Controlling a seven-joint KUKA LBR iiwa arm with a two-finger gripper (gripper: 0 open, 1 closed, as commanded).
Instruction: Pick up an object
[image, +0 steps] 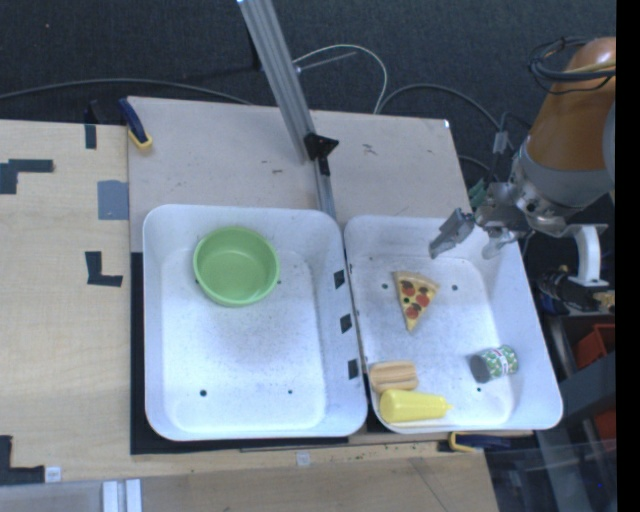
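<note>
A: Where is there room to move?

B: The left shallow white plastic bin (180, 400) is offering the most open floor; its whole lower half is lying bare. The right shallow white plastic bin (530, 330) is sitting just beside it, their rims touching down the middle, and its centre band is showing bare floor between the things.

A: And the arm?

B: The grey arm with the orange band (570, 110) is reaching in from the right, and its pincer (470, 235) is hanging over the upper edge of the right bin. Two fingers are showing spread apart, with nothing between them.

A: What is lying in each bin?

B: The left one is holding one round light-green plastic bowl (236, 264), sitting upright in its upper part. The right one is holding four things: one toy pizza slice with red dots (414, 298) near the top centre, just below the pincer and apart from it; one small tan toy bread roll (393, 375) by the lower left wall; one yellow oblong toy (412, 405) just beneath the roll, looking as if it is touching it; and one small green-and-grey can-like thing (495, 362) lying on its side near the lower right corner.

A: And around the bins?

B: The pale wooden tabletop (60, 300) is stretching away to the left, and a grey metal pole (285, 75) is slanting in from above.
</note>
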